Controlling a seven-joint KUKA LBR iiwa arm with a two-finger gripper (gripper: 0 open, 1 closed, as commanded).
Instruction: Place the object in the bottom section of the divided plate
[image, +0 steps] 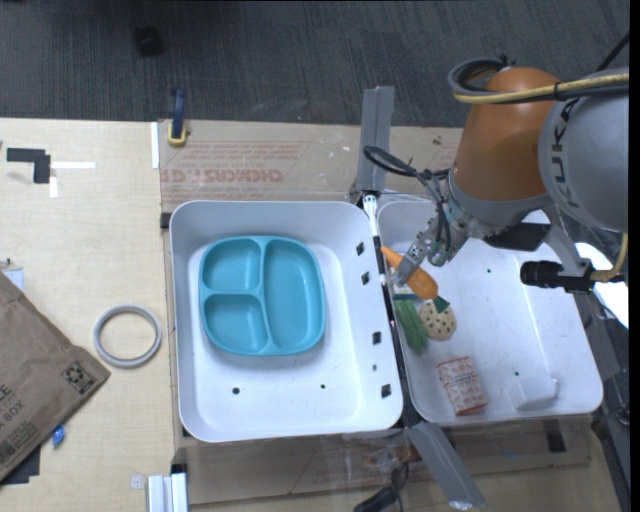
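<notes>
A teal divided plate (263, 296) lies in the left white bin (200, 400), with one long section on its right and two smaller ones on its left. In the right bin (540, 340), by its left wall, lies an orange carrot-like toy (418, 279). Just below the toy are a green piece (410, 322) and a round speckled cookie (437, 320). A small reddish packet (461, 385) lies further toward the front. My gripper (428, 252) hangs right over the upper end of the orange toy, and the wrist hides where they meet.
The grey and orange arm (520, 140) covers the back of the right bin. A roll of tape (127, 334) and a brown cardboard box (35, 375) lie on the bench to the left of the bins. A white block (535, 392) sits at the right bin's front right.
</notes>
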